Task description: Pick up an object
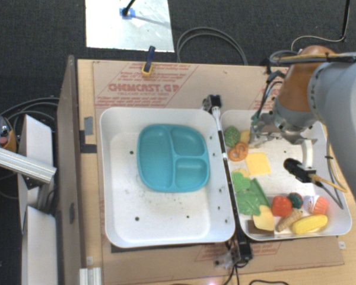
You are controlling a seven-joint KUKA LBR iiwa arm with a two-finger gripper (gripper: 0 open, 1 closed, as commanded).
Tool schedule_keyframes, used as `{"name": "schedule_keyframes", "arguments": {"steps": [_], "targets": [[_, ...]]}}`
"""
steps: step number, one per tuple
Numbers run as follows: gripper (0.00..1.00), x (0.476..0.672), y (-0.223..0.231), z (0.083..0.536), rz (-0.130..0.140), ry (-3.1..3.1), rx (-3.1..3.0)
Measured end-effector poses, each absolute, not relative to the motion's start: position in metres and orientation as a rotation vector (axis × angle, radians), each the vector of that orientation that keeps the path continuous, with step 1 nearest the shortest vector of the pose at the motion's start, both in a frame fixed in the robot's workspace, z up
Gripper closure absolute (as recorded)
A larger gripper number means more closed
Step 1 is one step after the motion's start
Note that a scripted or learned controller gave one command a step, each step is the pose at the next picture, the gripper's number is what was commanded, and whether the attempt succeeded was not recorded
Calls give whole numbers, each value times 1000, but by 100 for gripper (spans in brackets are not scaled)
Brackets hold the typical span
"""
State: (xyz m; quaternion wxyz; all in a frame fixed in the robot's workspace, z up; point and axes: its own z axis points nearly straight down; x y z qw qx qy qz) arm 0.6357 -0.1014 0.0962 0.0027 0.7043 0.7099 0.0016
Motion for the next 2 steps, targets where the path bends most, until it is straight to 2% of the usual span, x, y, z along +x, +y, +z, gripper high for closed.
{"name": "schedule_keyframes", "arguments": {"steps": [1,2], "targets": [[100,637,-101,107,7,2229,2202],[100,604,-107,212,10,2216,2214]]}}
